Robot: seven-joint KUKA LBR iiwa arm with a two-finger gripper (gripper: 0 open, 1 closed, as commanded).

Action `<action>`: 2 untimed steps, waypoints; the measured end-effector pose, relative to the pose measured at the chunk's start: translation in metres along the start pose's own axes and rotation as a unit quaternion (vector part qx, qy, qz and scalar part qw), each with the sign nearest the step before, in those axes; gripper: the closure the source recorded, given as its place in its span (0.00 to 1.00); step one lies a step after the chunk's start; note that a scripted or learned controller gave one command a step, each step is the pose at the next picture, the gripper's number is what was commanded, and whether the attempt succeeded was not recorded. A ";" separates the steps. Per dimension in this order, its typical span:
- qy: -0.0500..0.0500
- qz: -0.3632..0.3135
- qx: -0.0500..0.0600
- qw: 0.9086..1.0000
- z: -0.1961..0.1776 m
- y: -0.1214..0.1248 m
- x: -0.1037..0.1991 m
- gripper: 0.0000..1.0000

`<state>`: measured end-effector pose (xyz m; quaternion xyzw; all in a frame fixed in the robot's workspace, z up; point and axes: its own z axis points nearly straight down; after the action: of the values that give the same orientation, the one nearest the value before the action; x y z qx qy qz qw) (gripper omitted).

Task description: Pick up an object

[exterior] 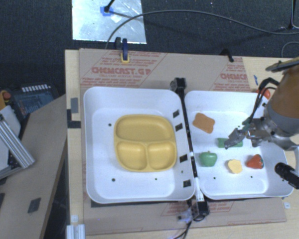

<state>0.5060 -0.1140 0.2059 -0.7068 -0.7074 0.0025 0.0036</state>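
White bins sit side by side, and the arm (289,103) reaches over the right one.

The left bin (97,133) has a yellow tray (144,142) in it. The right bin (224,185) has an orange piece (204,122), a green pepper (208,158), a yellow piece (234,166), a red piece (254,162) and a small green block (223,143). The gripper (232,141) is low by the green block, maybe touching it. I cannot tell if the gripper is spread or pressed together.
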 end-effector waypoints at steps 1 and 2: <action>-0.001 -0.001 -0.005 1.000 -0.004 0.002 0.000 0.00; 0.000 0.000 -0.003 1.000 0.041 0.009 0.005 0.00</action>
<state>0.5147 -0.1094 0.1653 -0.7066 -0.7076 0.0005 0.0015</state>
